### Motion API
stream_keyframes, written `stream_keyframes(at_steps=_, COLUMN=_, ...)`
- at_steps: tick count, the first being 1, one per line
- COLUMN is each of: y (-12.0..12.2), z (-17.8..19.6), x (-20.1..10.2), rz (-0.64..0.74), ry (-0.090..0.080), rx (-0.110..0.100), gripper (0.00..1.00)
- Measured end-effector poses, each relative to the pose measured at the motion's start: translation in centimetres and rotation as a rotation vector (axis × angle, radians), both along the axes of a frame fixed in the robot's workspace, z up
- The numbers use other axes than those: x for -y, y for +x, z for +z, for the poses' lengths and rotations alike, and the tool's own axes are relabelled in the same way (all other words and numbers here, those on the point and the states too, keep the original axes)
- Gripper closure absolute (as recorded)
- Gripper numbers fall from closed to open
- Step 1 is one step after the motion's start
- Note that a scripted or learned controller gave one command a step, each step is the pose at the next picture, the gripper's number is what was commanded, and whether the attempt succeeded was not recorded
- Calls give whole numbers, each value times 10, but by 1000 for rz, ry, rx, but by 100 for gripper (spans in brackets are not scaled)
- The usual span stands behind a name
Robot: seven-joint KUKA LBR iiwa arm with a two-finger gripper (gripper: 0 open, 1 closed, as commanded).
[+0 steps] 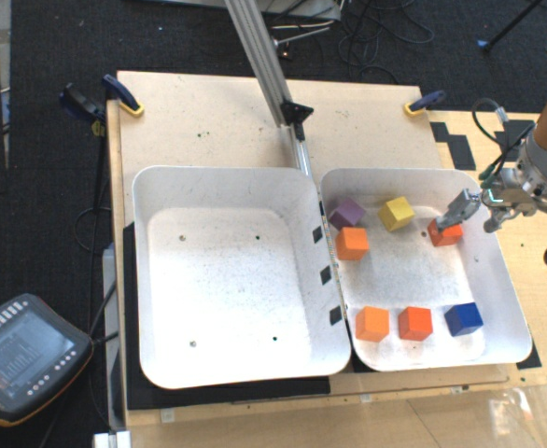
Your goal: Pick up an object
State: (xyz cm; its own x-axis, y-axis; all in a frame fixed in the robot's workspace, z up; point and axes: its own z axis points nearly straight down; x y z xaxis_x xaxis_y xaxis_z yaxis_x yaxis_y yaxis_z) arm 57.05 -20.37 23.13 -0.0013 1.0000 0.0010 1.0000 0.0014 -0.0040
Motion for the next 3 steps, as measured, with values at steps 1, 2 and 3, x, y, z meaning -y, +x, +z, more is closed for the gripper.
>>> stream_keyframes(at_steps=1, y=1, z=2, x=0, rz=1, ry=-1, rx=4, gripper=0)
stream_keyframes(at_steps=2, y=9, z=-54, x=4, rz=-2, ry=0, rx=-1, gripper=0)
stream_keyframes(at_steps=3, y=0, z=-115, x=2, rz=-2, ry=1, rx=-2, gripper=0)
